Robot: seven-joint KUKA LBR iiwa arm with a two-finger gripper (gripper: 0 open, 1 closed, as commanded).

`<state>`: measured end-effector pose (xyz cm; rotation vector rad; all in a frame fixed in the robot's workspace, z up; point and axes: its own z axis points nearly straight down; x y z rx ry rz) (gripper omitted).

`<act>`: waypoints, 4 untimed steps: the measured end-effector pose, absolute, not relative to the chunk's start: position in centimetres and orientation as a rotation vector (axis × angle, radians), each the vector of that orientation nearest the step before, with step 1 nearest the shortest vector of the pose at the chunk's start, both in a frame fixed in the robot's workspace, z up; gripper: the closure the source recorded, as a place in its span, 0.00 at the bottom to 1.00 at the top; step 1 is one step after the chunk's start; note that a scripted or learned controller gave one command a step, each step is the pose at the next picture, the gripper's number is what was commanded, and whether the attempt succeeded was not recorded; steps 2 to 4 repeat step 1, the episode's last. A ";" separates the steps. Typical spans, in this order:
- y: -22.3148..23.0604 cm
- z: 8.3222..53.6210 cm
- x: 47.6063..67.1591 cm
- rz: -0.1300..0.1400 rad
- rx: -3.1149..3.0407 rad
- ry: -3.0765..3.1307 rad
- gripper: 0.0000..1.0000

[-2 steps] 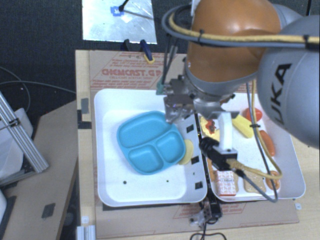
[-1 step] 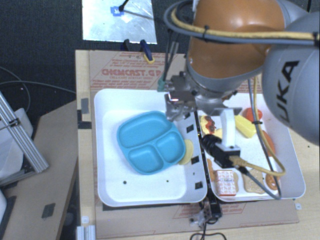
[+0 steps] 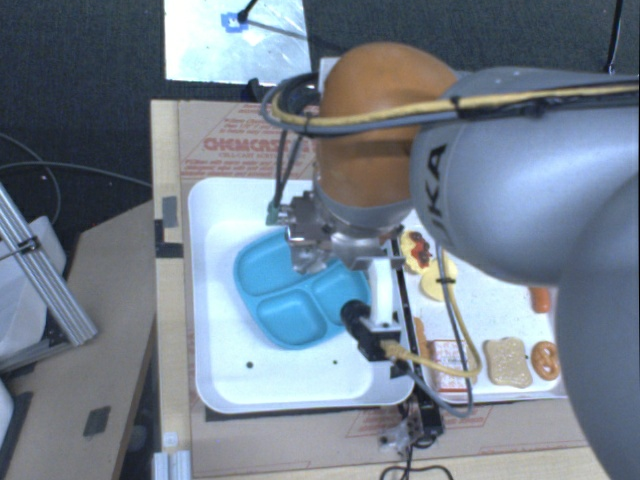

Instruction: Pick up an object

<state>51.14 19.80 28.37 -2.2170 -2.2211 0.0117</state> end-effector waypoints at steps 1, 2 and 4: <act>19.7 30.1 51.2 -0.003 -2.216 -2.226 1.00; 19.7 30.1 51.2 -0.003 -2.216 -2.226 1.00; 19.7 30.1 51.2 -0.003 -2.216 -2.226 1.00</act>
